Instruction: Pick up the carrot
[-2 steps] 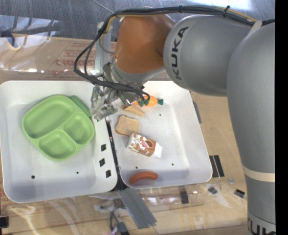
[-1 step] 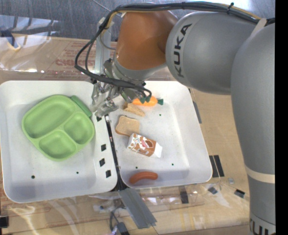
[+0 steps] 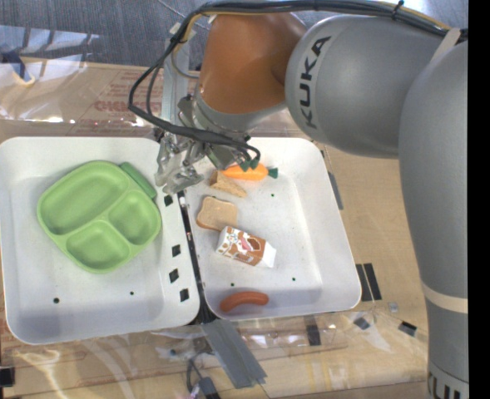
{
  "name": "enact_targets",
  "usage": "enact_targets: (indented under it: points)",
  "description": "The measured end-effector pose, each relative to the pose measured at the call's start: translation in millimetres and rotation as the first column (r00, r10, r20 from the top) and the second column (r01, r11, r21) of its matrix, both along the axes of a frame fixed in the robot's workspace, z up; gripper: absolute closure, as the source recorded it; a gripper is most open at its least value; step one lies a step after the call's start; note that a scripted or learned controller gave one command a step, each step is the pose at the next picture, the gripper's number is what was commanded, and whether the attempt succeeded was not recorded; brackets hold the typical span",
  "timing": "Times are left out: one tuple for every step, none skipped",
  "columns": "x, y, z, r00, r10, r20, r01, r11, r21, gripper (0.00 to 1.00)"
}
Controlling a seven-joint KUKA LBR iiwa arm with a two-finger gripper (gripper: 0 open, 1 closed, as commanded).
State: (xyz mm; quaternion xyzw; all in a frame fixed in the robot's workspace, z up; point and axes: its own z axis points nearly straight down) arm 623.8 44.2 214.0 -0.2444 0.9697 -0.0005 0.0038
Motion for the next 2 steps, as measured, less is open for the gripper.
enact_targets:
  points:
    - [1,1,11,1.000,0.002,0.004,-0.002,1.000,0.000,1.00]
    - [33,2,-7,0.780,0.626,-0.004,-0.626,0.780,-0.001,1.00]
